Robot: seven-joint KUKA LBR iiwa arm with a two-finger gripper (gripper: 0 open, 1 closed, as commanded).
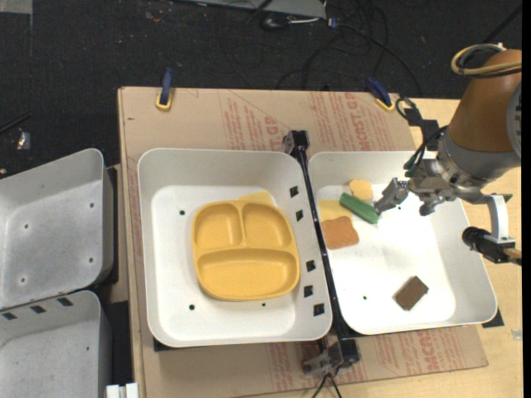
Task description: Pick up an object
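Pincer (pixel 397 196) over right bin (pixel 465 305), green block (pixel 358 209) just beside its fingertips

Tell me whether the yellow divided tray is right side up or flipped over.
Right side up: the yellow divided tray shows its three hollow compartments facing upward in the left bin.

grey arm reaching from right (orange band above wrist), claw (pixel 388 199) lowered

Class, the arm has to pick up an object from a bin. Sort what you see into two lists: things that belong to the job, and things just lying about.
Belonging to the job:
gripper
green block
orange block
yellow piece
brown block
right bin

Just lying about:
yellow tray
left bin
clamps
cables
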